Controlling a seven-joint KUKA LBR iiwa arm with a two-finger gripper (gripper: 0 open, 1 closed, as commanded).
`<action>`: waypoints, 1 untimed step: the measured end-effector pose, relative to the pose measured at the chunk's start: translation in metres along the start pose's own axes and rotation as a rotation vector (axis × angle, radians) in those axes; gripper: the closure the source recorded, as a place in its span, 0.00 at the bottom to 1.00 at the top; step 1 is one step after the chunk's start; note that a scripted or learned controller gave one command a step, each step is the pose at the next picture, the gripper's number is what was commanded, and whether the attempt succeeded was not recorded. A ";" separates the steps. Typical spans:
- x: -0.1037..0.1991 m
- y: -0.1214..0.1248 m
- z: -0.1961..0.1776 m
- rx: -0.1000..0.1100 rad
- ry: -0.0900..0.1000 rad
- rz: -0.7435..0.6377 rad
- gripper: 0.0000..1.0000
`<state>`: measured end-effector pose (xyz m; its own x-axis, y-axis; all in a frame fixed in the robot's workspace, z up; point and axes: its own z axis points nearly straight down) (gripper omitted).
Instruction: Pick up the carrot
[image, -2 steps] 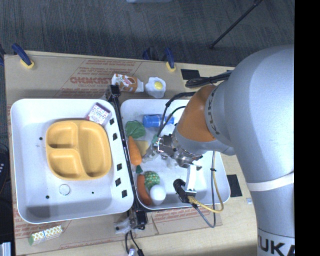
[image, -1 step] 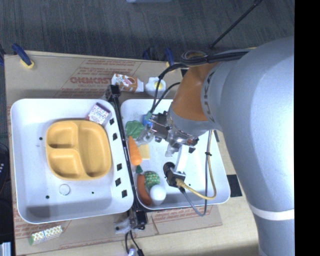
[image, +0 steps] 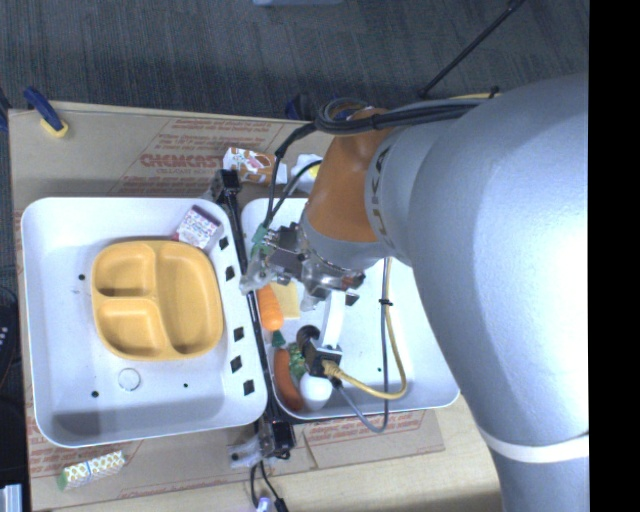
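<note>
With the arm's jaws low in the right-hand bin, their state impossible to tell, the carrot lies just beneath them against the bin's inner wall, where a grab could jam or glance off.

one fixed camera, mounted above the surface, looking down at a slant. takes in both white bins side by side: left bin in full, right bin largely covered by the grey arm reaching in from the right. close enough to read print on the cardboard under the bins, wide enough to catch dark floor beyond the far edge. no second view to share the scene with.
</note>
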<state>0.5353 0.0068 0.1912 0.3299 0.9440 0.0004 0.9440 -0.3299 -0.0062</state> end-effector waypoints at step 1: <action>-0.050 0.013 0.000 -0.001 -0.001 0.114 0.00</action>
<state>0.5307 -0.0445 0.1913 0.4351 0.9004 -0.0011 0.9004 -0.4351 -0.0055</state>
